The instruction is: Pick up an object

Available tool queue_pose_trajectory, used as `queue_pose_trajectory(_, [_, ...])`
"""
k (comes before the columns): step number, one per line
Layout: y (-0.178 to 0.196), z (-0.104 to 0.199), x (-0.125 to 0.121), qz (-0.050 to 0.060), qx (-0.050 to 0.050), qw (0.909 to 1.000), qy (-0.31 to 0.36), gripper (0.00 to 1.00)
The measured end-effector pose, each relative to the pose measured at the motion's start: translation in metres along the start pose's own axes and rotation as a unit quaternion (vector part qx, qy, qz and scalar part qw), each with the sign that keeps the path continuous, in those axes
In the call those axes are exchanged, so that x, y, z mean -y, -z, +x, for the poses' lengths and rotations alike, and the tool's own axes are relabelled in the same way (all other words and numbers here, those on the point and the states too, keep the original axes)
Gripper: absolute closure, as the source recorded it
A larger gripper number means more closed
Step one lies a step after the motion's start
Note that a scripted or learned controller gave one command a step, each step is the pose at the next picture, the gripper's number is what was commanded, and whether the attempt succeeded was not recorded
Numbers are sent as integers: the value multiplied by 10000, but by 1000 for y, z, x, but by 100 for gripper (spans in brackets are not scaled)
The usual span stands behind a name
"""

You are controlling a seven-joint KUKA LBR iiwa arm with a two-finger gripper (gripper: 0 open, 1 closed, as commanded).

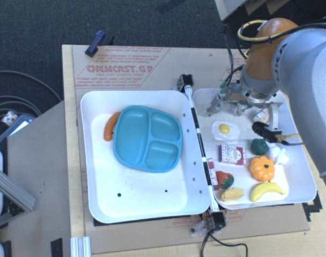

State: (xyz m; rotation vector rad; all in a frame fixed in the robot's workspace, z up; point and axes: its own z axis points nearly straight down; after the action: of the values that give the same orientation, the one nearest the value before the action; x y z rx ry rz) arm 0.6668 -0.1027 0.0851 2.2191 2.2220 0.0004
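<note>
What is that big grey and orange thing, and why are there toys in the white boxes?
That is a robot arm, seen by a camera looking down on a bench from above. The arm reaches in from the right, and its gripper, a kind of two-fingered hand, hangs over the far end of the right bin. That bin holds toy food: a fried egg, a small red packet, a pumpkin, a banana, corn and something green. The left bin holds a blue divided plate with an orange sausage-shaped toy beside it. The robot's job is to pick something up. I see nothing held.
</note>
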Motion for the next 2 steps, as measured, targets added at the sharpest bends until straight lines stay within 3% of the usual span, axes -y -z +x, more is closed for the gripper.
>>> queue_pose_trajectory(1, [-1,7,74,17,-9,10000,-9,0])
queue_pose_trajectory(2, [10,7,73,0,-3,10000,-14,100])
